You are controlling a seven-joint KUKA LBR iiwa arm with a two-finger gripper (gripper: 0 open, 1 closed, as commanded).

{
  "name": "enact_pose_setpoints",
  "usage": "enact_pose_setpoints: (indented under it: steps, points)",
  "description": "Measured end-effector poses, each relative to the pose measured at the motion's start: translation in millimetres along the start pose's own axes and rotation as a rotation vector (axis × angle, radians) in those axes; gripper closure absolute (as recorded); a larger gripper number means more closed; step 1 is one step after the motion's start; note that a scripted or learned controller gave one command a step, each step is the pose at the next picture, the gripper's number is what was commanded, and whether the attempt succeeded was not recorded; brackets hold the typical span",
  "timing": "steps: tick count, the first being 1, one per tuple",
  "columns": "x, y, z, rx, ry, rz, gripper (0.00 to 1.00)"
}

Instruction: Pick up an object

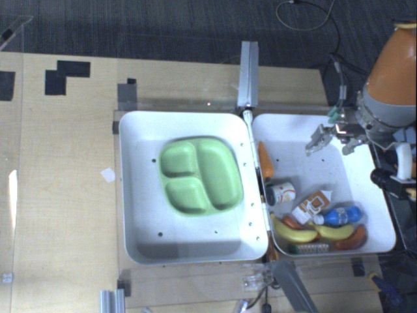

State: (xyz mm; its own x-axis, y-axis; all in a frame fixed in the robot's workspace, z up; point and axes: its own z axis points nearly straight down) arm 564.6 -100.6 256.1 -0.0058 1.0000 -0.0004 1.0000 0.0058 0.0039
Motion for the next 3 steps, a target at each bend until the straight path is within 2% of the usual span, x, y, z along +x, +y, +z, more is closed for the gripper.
enact_pose_setpoints:
  steps: [1,2,3]
  points:
    - [0.8,1.7,-11.4,-0.005,0.0,-0.003,1.0]
    - [-28.4,-4.8,-81.1,-0.003,-0.002,-0.164,1.0]
    - [-17.8,-2.2,-129.9,-0.004,-0.002,-0.289,1.0]
